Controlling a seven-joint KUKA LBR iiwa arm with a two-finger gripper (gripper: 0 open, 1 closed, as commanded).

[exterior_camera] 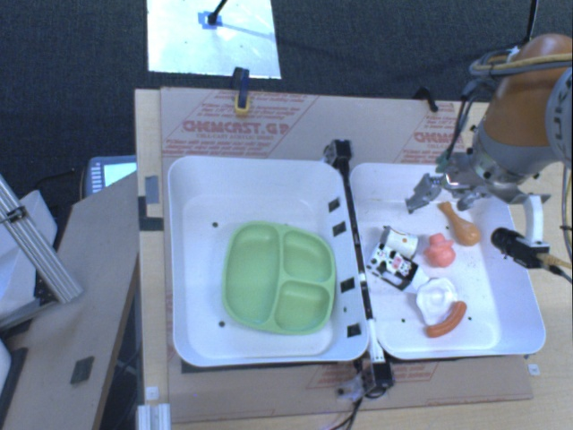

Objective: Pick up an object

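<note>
The gripper (445, 193) hangs with fingers spread and holding nothing over the right white bin (519, 334), near its far edge and just beside the tan drumstick-shaped toy (460, 224), apparently its target.

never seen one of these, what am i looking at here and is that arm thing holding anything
This is one camera fixed above a bench, looking down at a slant. The grey and orange robot arm reaches in from the right; its gripper hangs over the right bin, with nothing visibly held. That bin holds small toys: a tan drumstick shape, a pink piece, a black and white block, a white piece and a sausage. The left bin holds a green divided plate.
</note>
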